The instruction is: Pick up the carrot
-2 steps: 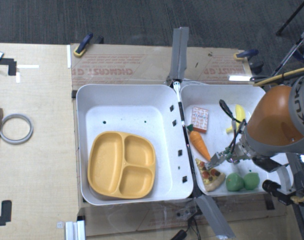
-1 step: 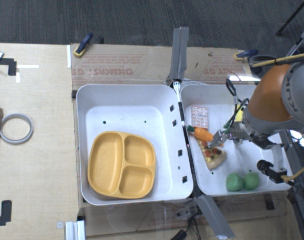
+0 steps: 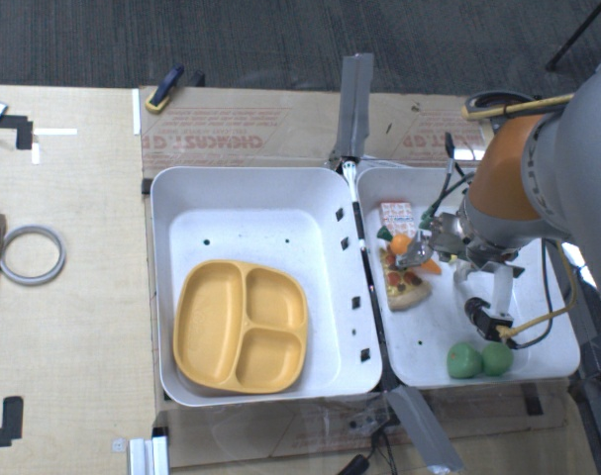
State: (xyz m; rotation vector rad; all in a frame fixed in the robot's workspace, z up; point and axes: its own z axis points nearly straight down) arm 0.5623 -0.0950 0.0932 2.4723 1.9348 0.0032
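Observation:
The carrot (image 3: pixel 401 242) is a small orange piece with a green top, lying in the right bin (image 3: pixel 538 369) near its left wall. My gripper (image 3: pixel 416 251) is low in that bin, right over the carrot's middle, so orange shows on both sides of it. The grey arm with its orange band (image 3: pixel 503 181) reaches in from the right and hides the bin's far right part.
A toy pizza slice (image 3: pixel 406 287) lies just below the carrot and a small red-and-white packet (image 3: pixel 396 212) just above it. Two green balls (image 3: pixel 465 361) sit at the right bin's front. In the left bin (image 3: pixel 181 191) rests a yellow divided plate (image 3: pixel 243 325). A tape roll (image 3: pixel 28 254) lies on the bench at left.

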